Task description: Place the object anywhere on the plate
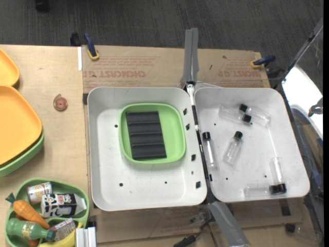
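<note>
Nearest, at the surface's 7 o'clock corner: green bowl [77, 202] of toy food, well apart from the work.

Left bin [103, 184]: green plate [177, 133] sits about centre, pushed slightly toward 12 o'clock. A dark ridged insert [146, 135] covers its middle. Judgement: the plate lies flat and alone so that a drop from above lands on it whatever the aim.

Right bin [293, 138]: clear vials with black caps, all lying flat. One vial [276, 175] is at 5 o'clock near the wall, one [232, 147] is near centre, one [208, 149] is at 9 o'clock against the dividing wall, and a pair [244, 113] is at 12 o'clock, touching or crossed. The task's thing is presumably one of these; which one, I cannot tell. None is on the plate yet.

Jaws: state cannot be told.

In the way (judgement): the raised walls where the bins meet must be cleared on the carry, and the wall-side vials leave little room to close on.

Farther out: orange plates [18, 127] at 9 o'clock, and clamps [91, 49] pinning the cardboard [154, 68] at the far edge.
</note>
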Controlling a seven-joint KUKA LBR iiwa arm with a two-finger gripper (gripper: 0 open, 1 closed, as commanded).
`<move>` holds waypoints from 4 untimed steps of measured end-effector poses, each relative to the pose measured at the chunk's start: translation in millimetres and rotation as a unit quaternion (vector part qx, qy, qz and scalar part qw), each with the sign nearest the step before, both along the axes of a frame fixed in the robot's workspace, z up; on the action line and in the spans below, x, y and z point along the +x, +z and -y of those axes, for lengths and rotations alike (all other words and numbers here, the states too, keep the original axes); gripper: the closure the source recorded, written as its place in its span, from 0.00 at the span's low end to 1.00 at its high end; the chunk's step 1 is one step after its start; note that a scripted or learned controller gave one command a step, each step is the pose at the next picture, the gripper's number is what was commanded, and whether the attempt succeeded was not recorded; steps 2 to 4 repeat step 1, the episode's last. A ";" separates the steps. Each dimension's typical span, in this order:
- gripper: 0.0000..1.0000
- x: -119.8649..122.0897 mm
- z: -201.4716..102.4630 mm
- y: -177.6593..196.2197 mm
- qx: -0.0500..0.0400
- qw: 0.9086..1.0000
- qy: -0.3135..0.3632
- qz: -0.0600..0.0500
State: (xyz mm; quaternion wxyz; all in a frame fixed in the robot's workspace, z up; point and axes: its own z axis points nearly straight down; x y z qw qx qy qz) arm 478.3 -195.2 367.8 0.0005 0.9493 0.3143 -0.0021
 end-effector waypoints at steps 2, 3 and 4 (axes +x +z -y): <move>0.00 0.0 0.8 72.7 -0.001 0.976 -0.216 0.000; 0.00 0.0 0.8 72.7 -0.001 0.976 -0.216 0.000; 0.00 0.0 0.8 72.7 -0.001 0.976 -0.216 0.000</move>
